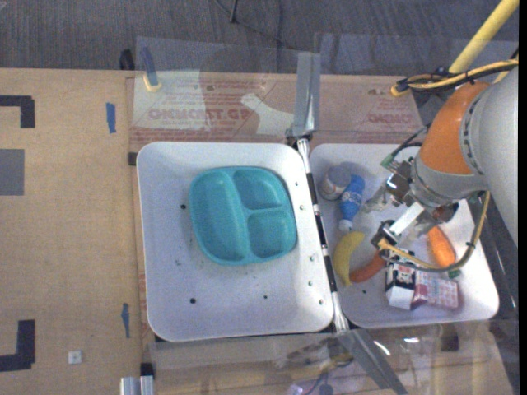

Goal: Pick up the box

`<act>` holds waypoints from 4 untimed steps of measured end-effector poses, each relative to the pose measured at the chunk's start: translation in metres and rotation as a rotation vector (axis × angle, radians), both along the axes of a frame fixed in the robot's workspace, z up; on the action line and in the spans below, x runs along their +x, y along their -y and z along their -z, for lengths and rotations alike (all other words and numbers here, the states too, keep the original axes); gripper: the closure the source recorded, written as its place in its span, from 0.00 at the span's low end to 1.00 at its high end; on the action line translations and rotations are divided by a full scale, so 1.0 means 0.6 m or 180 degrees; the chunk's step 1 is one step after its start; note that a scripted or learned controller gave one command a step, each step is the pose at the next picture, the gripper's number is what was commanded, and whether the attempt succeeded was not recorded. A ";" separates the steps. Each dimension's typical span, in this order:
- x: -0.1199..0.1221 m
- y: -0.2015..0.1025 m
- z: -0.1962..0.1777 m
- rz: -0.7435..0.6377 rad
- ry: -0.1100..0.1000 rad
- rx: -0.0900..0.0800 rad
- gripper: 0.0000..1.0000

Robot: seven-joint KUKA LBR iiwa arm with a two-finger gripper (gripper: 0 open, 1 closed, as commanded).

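Bright, even, diffuse light falls from above, and shadows are faint and soft-edged. The white left bin [165, 303] stays clean without blowing out. Clear panels [222, 89] at 12 o'clock carry milky reflections that veil the table [66, 220] beneath. The whole frame is slightly soft and grainy. The arm [494, 130] at 3 o'clock looks blurred, and print on the box [424, 290] at 5 o'clock is unreadable.

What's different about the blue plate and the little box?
The plate is teal and rounded; the box is white with black and red, with corners. The plate is much bigger than the box. The plate lies in the left bin, the box in the right bin. Both rest in white bins.
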State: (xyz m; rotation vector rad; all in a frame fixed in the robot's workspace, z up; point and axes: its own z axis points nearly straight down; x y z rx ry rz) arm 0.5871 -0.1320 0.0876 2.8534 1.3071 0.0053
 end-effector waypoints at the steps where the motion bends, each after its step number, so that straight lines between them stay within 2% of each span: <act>1: 0.099 -0.056 0.001 0.0335 -0.0001 -0.0009 0.00; 2: 0.101 -0.060 -0.018 0.0313 -0.0004 -0.0017 1.00; 3: 0.101 -0.061 -0.018 0.0310 -0.0005 -0.0017 0.00; 4: -0.069 -0.009 0.000 0.0318 -0.0005 0.0007 0.00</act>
